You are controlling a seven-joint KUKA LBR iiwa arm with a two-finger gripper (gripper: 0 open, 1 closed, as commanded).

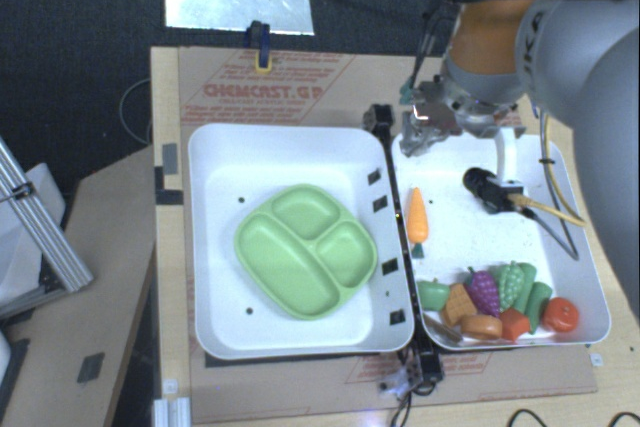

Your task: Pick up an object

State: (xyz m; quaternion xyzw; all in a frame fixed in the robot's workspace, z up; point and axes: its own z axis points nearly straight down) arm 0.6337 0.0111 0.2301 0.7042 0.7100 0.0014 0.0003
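**A:** Logging item one: the end effector (422, 130), hanging over the far corner of the right bin (470, 240), close by the divider between the bins. I'm making out no object in it. Released or clenched, I cannot tell from where I'm standing.

**B:** Noting that. Item two, the candidates?

**A:** A carrot (417, 217) is lying by itself, lengthwise along the right bin's left wall, near the end effector but apart from it. The rest are sitting heaped at the near edge. There's a green pepper (433, 294), purple grapes (483, 290) and a red tomato (561, 314) at the right end. Orange and green pieces are crowding between them, all touching.

**B:** And the left bin (220, 175)?

**A:** It's carrying one green divided plate (305, 250), lying flat, with nothing on it.

**B:** So where is progress standing?

**A:** I'm judging it as early. Every piece is resting on the bin floor and none is being lifted. The whole pick is remaining: lowering onto one thing, closing on it, raising it clear. The carrot is looking like the easiest entry, since it's lying alone. It's also sitting tight to the wall, which may be crowding the approach. Going for the heap is risking a grab of two pieces at once.
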